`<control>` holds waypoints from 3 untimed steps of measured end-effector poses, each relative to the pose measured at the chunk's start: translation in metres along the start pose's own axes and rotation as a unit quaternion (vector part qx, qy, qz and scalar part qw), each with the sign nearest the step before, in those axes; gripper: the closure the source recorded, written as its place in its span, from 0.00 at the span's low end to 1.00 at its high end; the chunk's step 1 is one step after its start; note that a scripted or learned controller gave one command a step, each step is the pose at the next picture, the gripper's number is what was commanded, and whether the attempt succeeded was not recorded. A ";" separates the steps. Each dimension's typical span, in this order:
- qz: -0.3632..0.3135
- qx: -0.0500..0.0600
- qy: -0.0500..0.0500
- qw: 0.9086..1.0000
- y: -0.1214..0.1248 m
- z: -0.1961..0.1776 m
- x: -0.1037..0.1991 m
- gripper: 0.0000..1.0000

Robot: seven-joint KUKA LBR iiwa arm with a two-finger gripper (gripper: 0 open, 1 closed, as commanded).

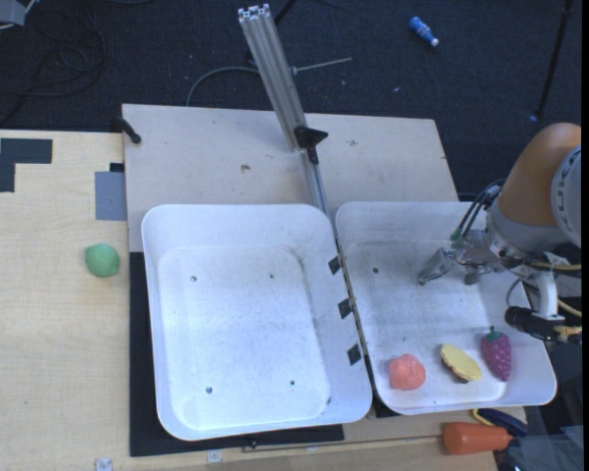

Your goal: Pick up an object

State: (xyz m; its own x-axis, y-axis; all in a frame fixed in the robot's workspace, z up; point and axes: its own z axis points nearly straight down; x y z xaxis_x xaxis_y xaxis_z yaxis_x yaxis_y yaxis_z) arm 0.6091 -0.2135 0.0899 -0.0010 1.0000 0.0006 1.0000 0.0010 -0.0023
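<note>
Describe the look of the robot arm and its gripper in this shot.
The arm is grey with a broad orange band above the wrist. Thin green and dark cables run down beside the wrist. The gripper is a small grey metallic two-finger unit. A black fitting with yellowish wiring sits on the arm's lower side.

A single fixed camera looks down from above at a slant, far enough back to take in the desk (275,155) with both white bins: the left bin (167,234) fills the centre of the frame and the right bin (393,219) the lower right. Dark floor runs across the top, and the arm (545,189) enters from the right edge.
</note>
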 end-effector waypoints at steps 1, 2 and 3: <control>0.000 -0.001 0.000 1.000 0.000 -0.012 -0.001 1.00; 0.000 -0.003 -0.001 1.000 -0.005 -0.067 0.006 1.00; 0.001 -0.003 -0.001 1.000 -0.004 -0.111 -0.001 1.00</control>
State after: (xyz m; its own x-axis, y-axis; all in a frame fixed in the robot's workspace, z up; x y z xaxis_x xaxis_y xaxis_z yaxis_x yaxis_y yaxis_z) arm 0.6055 -0.2142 0.2007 0.0008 1.0000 -0.0011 1.0000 -0.0007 0.0033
